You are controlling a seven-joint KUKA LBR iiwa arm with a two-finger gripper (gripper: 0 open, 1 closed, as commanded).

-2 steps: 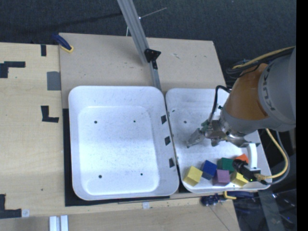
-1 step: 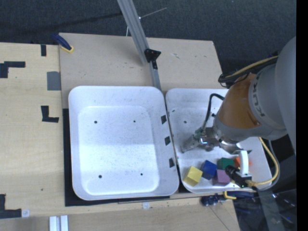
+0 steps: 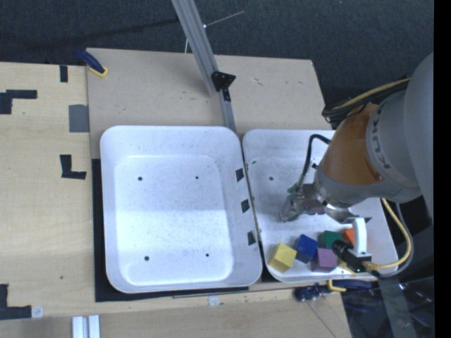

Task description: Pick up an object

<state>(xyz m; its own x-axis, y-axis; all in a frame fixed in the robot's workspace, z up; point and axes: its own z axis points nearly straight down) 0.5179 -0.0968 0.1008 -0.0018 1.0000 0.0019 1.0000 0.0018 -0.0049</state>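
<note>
— In the right bin [image 3: 282, 153], what do you see of the arm?

— The grey arm [image 3: 394, 146] comes in from the right, its orange band [image 3: 349, 153] above the wrist, and the gripper [image 3: 292, 206] hangs low over the bin's middle, close to the white floor. Its dark fingers point down and toward the left.

— Is it open? Has it got anything?

— I cannot tell how far apart the fingers stand; they blur into one dark cluster from this slant. Nothing coloured shows between them, so I would not say it holds anything.

— Where are the objects, then?

— All gathered along the near edge of that same bin, apart from the gripper. A yellow block [image 3: 283, 257] lies furthest left, near the near-left corner. Just beside it to the right sits a blue block [image 3: 306, 247], then a purple block [image 3: 325, 258] touching or nearly touching the blue one. Behind the purple one there is a green block [image 3: 329, 239], and to its right something orange [image 3: 347, 236], partly hidden by the arm's fittings.

— And the other bin?

— The left bin [image 3: 113, 189] lies alongside, its rim meeting the right bin's rim down the middle. Both rest on the wooden bench [image 3: 155, 90]. A grey metal pole [image 3: 194, 27] slants across the bench from the top and ends at the far edge where the two bins meet.

— Cables?

— A yellow cable [image 3: 398, 238] loops around the right side of the arm, down past the bin's near-right corner.
</note>
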